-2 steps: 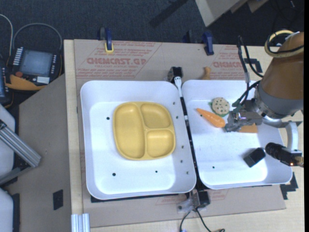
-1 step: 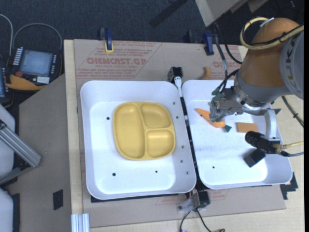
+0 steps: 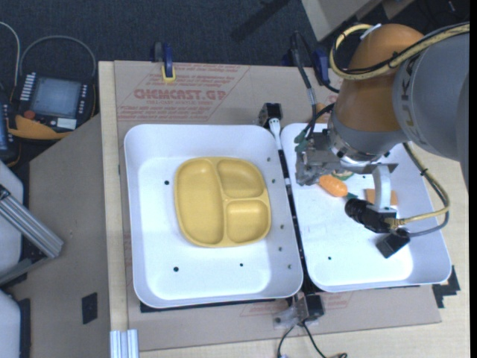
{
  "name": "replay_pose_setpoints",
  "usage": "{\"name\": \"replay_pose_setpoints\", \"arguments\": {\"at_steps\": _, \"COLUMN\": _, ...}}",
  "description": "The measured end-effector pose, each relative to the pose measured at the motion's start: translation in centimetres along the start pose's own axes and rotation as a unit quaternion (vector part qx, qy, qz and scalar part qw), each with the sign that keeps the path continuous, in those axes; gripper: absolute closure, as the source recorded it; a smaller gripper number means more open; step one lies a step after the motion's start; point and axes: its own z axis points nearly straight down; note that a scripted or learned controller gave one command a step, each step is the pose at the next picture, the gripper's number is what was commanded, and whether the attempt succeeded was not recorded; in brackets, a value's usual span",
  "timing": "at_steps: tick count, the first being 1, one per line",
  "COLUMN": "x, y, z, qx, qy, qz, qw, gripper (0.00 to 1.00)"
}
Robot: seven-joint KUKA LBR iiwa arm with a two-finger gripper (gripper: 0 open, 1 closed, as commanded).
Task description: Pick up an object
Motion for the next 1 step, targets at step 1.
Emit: {"name": "replay_pose_setpoints", "arguments": {"at_steps": 1, "x": 4.25, "y": 1.45, "z": 0.22, "qx": 0.0, "qy": 0.0, "qz": 0.0, "qw": 1.0, "gripper": 1.0}}
